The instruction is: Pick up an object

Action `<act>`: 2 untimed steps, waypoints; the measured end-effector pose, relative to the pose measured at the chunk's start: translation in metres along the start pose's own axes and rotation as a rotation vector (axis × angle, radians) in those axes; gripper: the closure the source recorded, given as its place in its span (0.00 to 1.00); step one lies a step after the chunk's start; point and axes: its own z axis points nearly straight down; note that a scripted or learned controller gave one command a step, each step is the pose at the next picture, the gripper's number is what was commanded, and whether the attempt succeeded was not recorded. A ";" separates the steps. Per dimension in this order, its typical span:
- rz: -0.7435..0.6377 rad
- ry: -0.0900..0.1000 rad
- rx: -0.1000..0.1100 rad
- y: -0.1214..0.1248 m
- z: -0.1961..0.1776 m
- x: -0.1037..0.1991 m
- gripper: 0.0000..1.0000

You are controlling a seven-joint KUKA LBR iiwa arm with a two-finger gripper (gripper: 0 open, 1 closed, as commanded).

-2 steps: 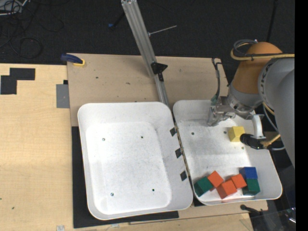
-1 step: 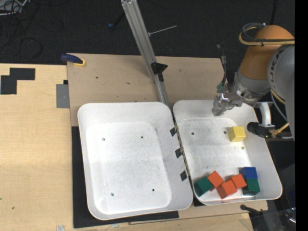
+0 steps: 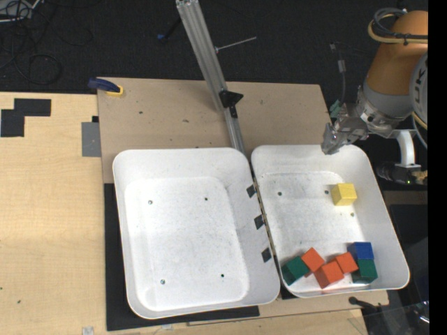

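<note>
Yellow block lies apart below the gripper in right bin.

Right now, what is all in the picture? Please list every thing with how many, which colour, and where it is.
bins: 2, white, side by side on the bench
yellow block: 1, yellow, right bin, upper part, alone
orange blocks: 3, orange, right bin, near edge, in a cluster
green blocks: 2, green, one at each end of that cluster
blue block: 1, blue, right end of the cluster, just beyond a green block
rail: 1, silver, slanting from the top down to between the bins
clamp: 1, blue and yellow, far left corner of the bench
arm: 1, grey and orange, right side
claw: 1, dark, over the far edge of the right bin
</note>
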 end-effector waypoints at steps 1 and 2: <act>-0.001 0.001 0.003 0.001 -0.034 -0.002 1.00; -0.003 0.003 0.009 -0.001 -0.019 0.046 1.00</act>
